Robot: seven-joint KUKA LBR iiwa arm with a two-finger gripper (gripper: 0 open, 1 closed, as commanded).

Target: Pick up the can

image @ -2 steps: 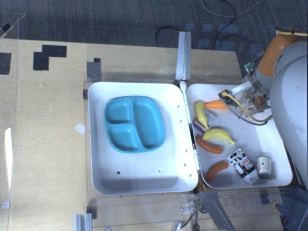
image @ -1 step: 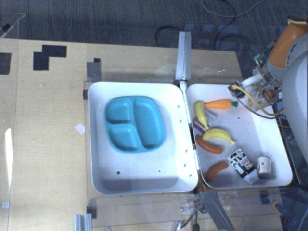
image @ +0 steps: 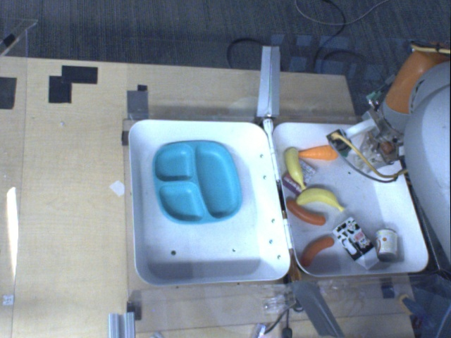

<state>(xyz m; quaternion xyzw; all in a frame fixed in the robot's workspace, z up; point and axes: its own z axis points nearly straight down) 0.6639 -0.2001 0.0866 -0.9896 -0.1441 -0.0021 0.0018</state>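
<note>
Fingers blur among cables at the right bin's far-right corner, spread unreadable; the short pale cylindrical can sits near-right.

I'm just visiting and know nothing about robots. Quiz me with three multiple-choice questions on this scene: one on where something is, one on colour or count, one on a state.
1. Where is the can?
A. right bin, near corner
B. left bin
C. on the bench

2. What colour is the divided tray?
A. red
B. blue
C. green

3. How many bananas?
A. none
B. two
C. five

Answers:
1. A, it sits by the right bin's near right corner.
2. B, the tray in the left bin is blue.
3. B, one banana and another.
</note>
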